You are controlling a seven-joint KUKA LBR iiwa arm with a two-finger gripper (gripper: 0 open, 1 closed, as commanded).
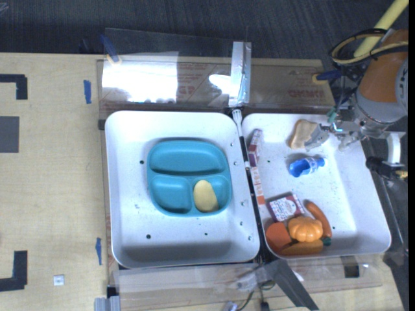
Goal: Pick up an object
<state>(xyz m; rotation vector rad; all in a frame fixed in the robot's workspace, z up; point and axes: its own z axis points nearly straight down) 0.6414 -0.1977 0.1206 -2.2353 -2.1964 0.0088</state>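
In right bin (363, 232): red-label packet (284, 208), text unreadable; tool (329, 133) nr tan item (302, 133).

**Right bin crowded low, open in the middle**

In the right bin (363, 219), obstacles cluster at 6 o'clock: an orange pumpkin (305, 229) sits on a carrot (319, 216), touching a red-and-white packet (283, 207). At 12 o'clock a tan piece (301, 133) lies just beside the gripper (332, 133), with a blue object (303, 166) near, below it. A thin red wrapper (252, 146) hugs the 9 o'clock wall. Bare floor runs from centre to 3 and 4 o'clock.

In the left bin (123, 193), a blue divided tray (175, 167) fills the centre, a yellow lemon (205, 195) in its 5 o'clock compartment; bare floor rings it.
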